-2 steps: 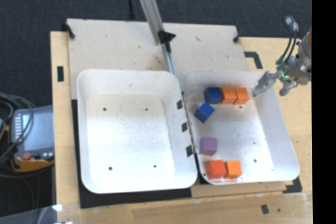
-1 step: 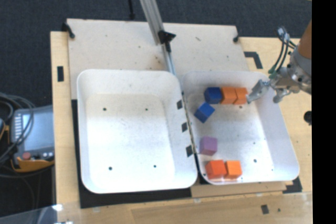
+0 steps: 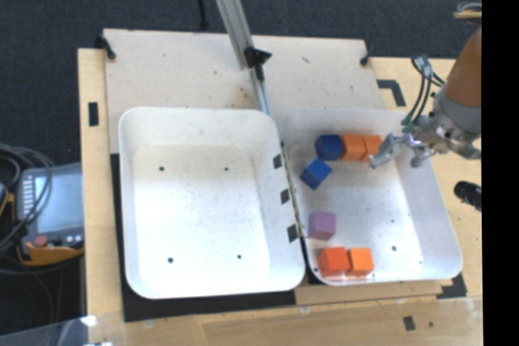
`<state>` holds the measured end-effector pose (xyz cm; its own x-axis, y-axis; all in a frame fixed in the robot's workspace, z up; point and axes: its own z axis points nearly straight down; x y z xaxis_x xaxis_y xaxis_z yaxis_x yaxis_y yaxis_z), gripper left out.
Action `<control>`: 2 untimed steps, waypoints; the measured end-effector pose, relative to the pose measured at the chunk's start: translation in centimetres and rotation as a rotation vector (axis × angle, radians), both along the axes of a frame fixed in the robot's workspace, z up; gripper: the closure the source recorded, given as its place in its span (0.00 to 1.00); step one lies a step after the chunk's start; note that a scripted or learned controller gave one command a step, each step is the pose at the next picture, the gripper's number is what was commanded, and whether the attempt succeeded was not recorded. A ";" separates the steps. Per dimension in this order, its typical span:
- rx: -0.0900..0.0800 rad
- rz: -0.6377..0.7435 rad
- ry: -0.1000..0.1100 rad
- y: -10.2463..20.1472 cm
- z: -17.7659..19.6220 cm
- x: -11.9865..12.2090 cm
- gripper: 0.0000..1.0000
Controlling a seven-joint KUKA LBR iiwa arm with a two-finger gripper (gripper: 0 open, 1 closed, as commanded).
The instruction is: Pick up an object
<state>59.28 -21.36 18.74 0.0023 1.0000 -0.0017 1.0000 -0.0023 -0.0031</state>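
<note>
- Nearest the camera, at the front wall of the right bin [image 3: 442,235], two orange blocks [image 3: 345,261] lie side by side and touching, pressed close to the bin's front edge.
- Just behind them, near the wall shared with the neighbouring bin, a pale purple block [image 3: 322,224] stands alone, apart from the rest.
- Further back, a blue block [image 3: 316,173] lies turned at an angle; a second blue block [image 3: 329,146] sits behind it, touching a further orange pair [image 3: 362,147] along the back of the bin.
- The left bin [image 3: 134,198] shows a bare white floor, marked by small dark spots.
- The gripper [image 3: 400,151] hangs over the back right of the right bin, just beside the back orange pair. Two metal fingers point down and spread apart, so it appears open; nothing is seen between them.
- Handling, as a judgement: the blocks look small, rigid and light, probably wood or plastic, with flat faces that should clamp without crushing. Smooth faces could slip if caught on an edge or corner.
- Where to take hold, as a judgement: two opposite flat faces, fingers square to them. The purple block and the angled blue block offer free sides all round; the paired orange blocks leave no gap for a finger on their touching faces, and the front pair is crowded by the wall.
</note>
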 end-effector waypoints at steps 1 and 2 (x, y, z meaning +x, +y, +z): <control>0.000 0.002 0.000 0.4 -4.4 0.4 0.00; -0.001 0.001 -0.008 0.3 -2.9 0.5 1.00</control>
<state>59.83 -21.05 15.79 0.0010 1.0000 -0.0025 1.0000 -0.0009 0.0053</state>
